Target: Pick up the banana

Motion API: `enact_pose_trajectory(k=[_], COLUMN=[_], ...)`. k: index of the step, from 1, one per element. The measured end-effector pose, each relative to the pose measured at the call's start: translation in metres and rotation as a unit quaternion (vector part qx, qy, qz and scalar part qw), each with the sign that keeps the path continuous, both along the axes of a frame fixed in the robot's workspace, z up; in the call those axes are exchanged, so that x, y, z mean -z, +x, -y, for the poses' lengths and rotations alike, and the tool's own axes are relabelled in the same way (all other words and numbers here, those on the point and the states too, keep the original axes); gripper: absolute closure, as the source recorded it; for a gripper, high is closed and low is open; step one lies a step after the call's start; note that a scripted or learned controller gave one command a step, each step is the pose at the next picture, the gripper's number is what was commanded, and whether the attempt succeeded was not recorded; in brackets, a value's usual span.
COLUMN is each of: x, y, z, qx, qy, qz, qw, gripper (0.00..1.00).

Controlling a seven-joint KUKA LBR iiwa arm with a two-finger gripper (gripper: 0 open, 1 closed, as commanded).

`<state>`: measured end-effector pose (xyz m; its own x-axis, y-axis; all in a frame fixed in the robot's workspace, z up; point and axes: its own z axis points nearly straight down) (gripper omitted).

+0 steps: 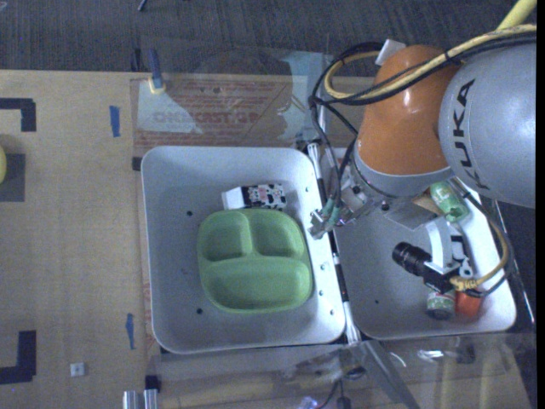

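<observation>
My gripper (326, 218) hangs low over the rims where the two white bins meet, just off the upper right corner of a green divided plate (254, 261). The plate lies in the left bin (166, 228). Nothing shows between the gripper's tips. The arm's orange band and grey body cover the far half of the right bin (383, 309), and whatever lies beneath them is hidden.
A small black-and-white carton (255, 196) lies behind the plate. In the right bin, a green bottle (447, 201) sits by the arm, with a red-orange item (467, 304) and a small can (438, 308) at the near right corner. A yellow thing (2, 165) sits at the bench's far left edge.
</observation>
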<state>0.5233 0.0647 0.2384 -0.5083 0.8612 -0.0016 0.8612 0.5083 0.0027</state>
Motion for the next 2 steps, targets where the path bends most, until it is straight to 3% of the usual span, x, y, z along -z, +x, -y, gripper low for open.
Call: enact_pose_trajectory(k=[1,2], x=[-0.023,0.034], y=[-0.033,-0.044], z=[-0.035,-0.115], qx=[-0.355,-0.343], qy=[-0.0004,-0.0001], qz=[-0.001,-0.001], qw=[0.9347,0.9393], gripper=[1.0,1.0])
